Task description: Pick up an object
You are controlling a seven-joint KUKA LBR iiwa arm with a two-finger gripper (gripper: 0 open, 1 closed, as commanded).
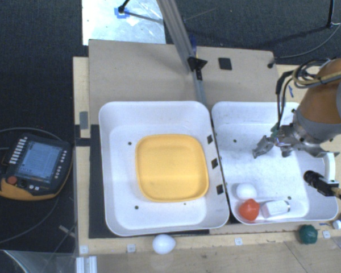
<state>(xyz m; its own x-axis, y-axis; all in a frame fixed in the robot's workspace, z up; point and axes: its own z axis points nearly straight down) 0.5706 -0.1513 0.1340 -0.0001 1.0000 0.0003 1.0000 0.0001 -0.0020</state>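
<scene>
Camera view looks down on the counter [238, 84] at a slant, with dark carpet around it. Far left, on the floor, lies a teach pendant [33, 169] with an orange-yellow body and a lit screen, its cable curling away. Next comes the left bin [116, 152], shallow and white, holding a yellow square plate [172, 166] that lies flat near its middle. Just in front of this bin, on the counter's edge, sits a white egg-shaped object [163, 244]. A grey slanted pole [176, 24] runs from the top of the view down to the strip between the two bins.

The right bin [238, 121] touches the left one along its side. In its near corner three things cluster together: a white ball [245, 191], a red ball [249, 210] just in front of it and touching or nearly so, and a white rectangular block [275, 208] just beside the red ball on the right. The end effector [265, 147] hangs over the middle of the right bin, well apart from that cluster, its fingers pointing left; whether they are spread or pressed together I cannot tell, and nothing is seen between them. The arm [328, 104], orange-banded, comes in from the right. A dark green ball [308, 234] rests on the counter outside the bin's near right corner.
</scene>
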